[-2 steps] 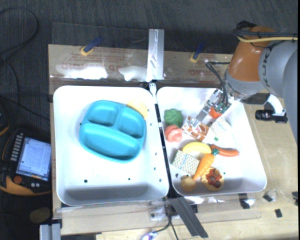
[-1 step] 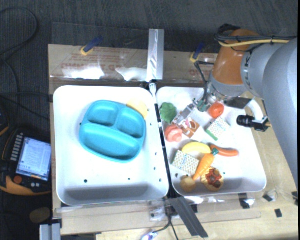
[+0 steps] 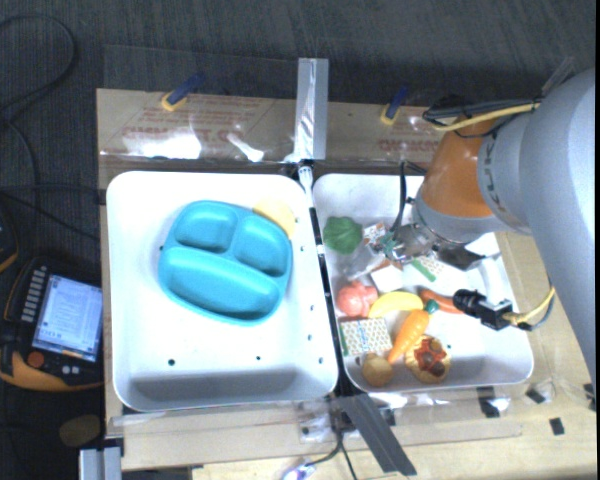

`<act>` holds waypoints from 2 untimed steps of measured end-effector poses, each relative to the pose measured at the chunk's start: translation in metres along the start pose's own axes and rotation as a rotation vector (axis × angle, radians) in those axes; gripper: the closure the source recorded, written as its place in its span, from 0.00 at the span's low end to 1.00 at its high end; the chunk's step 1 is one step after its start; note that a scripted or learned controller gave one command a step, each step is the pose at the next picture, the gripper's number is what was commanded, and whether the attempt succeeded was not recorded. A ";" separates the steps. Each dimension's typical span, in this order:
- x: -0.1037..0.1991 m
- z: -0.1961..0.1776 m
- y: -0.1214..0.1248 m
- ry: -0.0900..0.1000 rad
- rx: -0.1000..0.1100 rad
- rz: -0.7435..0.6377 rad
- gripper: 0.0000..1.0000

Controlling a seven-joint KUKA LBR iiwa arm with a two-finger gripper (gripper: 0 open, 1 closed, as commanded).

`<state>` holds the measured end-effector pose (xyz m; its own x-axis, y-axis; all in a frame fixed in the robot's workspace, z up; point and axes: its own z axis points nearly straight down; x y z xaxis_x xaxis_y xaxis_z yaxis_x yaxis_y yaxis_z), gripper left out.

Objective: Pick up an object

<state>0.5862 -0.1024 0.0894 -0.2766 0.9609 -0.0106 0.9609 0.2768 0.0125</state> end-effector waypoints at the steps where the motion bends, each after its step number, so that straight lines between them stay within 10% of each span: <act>1: 0.001 -0.011 -0.032 0.011 0.017 0.118 0.00; 2: -0.031 0.002 0.004 0.004 0.008 0.487 0.00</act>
<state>0.5985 -0.1315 0.0883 0.2052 0.9787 -0.0019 0.9787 -0.2052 0.0070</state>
